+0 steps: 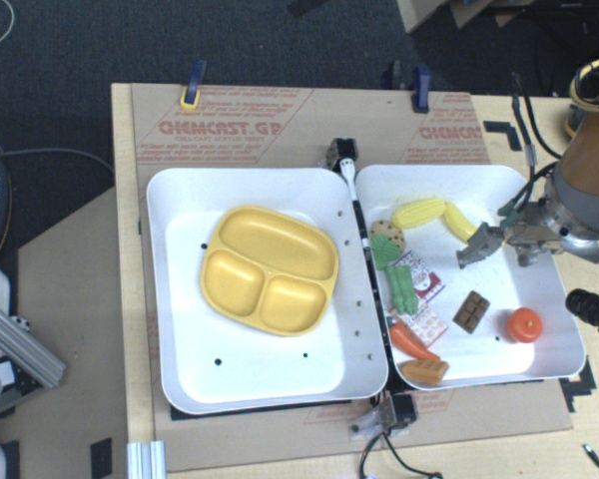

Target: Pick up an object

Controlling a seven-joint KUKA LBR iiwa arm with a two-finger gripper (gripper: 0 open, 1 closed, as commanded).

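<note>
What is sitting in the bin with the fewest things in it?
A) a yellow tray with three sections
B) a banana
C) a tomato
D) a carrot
A: the yellow tray lies alone in the left bin, while the toy foods all lie in the right bin.

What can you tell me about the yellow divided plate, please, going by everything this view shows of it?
The yellow divided plate looks like smooth moulded plastic, rounded at its corners. Raised ridges split it into three compartments: one long one along the far side and two smaller ones nearer the camera. It lies flat and right way up, turned slightly askew, near the middle of the left bin. It rests on the bin floor, apart from the walls.
</note>
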